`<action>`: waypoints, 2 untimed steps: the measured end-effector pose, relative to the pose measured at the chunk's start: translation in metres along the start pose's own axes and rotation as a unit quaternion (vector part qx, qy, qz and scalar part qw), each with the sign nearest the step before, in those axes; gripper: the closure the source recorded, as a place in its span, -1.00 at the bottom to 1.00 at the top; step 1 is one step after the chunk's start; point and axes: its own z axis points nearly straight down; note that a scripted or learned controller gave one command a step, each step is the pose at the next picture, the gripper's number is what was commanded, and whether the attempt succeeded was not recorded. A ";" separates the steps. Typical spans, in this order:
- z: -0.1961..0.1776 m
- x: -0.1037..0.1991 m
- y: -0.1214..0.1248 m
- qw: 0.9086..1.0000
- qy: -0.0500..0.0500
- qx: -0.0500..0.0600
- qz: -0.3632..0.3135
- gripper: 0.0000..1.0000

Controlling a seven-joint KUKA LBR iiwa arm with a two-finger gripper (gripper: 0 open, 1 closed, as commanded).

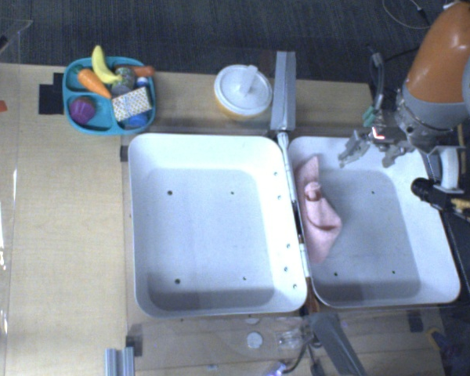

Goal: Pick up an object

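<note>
Camera view: pink cloth (318, 208) lies against right bin's (423, 284) left wall.

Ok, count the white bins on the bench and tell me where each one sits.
2. The left bin sits mid-bench; the right bin sits beside it, holding a pink cloth against its left wall.

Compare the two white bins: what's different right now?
The right bin holds a pink cloth crumpled against its left wall; the left bin shows just its grey floor. The tool hangs over the right bin's back edge, well away from the left bin. The left bin looks somewhat wider than the right bin. Both are shallow, white, with rounded corners, and sit side by side.
</note>
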 end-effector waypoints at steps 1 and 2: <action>0.023 -0.008 0.018 0.996 0.000 -0.001 -0.093 -1.00; 0.141 0.005 0.043 0.999 0.000 -0.003 -0.045 -1.00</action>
